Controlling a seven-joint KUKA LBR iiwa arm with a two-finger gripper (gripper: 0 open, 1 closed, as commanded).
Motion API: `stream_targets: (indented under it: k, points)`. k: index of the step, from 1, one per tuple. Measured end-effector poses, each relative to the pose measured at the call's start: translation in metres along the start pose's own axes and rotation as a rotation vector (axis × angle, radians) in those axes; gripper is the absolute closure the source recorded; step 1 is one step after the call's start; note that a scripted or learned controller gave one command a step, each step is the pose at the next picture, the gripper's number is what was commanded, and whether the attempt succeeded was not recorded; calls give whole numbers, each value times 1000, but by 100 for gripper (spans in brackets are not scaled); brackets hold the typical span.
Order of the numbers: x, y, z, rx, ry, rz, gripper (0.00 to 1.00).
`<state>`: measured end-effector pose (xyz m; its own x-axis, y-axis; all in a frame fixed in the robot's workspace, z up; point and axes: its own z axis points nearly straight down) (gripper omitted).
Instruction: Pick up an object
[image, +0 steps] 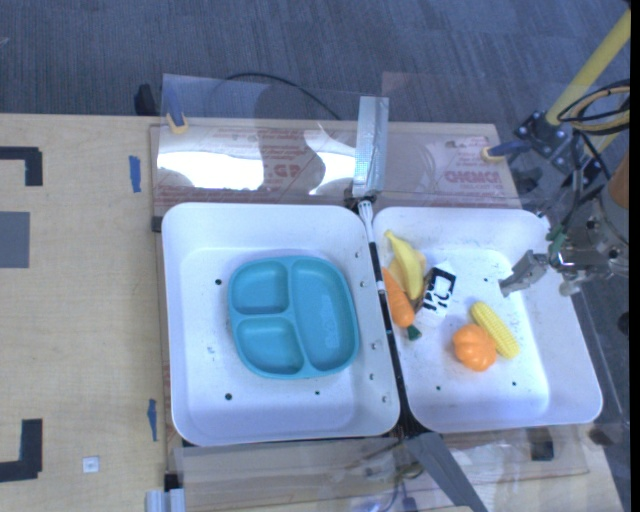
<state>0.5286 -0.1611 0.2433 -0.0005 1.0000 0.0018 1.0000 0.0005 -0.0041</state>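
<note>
The gripper (520, 272) is hovering over the upper right of the right bin (575, 400), its opening impossible to judge, while the corn cob (495, 329) is lying just below-left of it, long axis slanting toward lower right.

No text reads clearly: faint reddish print on the clear panel (462, 172) behind the hand (520, 272) stays illegible.

Banana (406, 262), carrot (399, 300), corn cob (495, 329), orange fruit (474, 347), lying in right bin (565, 395)
</note>
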Motion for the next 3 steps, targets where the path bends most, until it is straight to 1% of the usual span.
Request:
stream_targets:
  k: [1, 2, 3]
  points:
    - [-6, 14, 157, -9, -3, -70, 0]
    - [-8, 15, 146, -14, -5, -67, 100]
    - [54, 14, 23, -13, -2, -115, 100]
